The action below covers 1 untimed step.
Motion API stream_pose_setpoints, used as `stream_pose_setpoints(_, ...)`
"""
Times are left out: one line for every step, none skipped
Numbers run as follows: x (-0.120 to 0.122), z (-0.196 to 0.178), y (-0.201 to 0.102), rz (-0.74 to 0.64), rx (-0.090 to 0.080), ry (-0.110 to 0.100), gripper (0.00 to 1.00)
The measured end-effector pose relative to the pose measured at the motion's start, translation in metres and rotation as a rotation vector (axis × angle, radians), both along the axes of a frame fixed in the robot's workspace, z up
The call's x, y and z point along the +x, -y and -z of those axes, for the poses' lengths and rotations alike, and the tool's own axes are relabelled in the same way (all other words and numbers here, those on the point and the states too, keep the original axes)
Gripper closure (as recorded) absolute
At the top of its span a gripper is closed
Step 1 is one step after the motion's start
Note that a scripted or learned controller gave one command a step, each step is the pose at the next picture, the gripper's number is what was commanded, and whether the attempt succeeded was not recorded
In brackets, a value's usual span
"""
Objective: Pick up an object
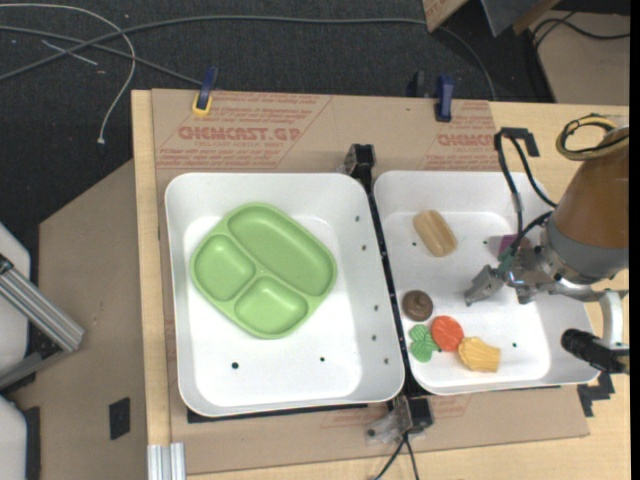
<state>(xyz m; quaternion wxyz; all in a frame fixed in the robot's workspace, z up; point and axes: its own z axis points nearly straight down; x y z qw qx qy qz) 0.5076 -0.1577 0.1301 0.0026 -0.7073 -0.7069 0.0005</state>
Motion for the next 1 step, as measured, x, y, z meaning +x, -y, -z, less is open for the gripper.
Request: stream_pose_setpoints(-0.0004,0.0475,-0.0008,-0.001,0.0,0.0,0.0)
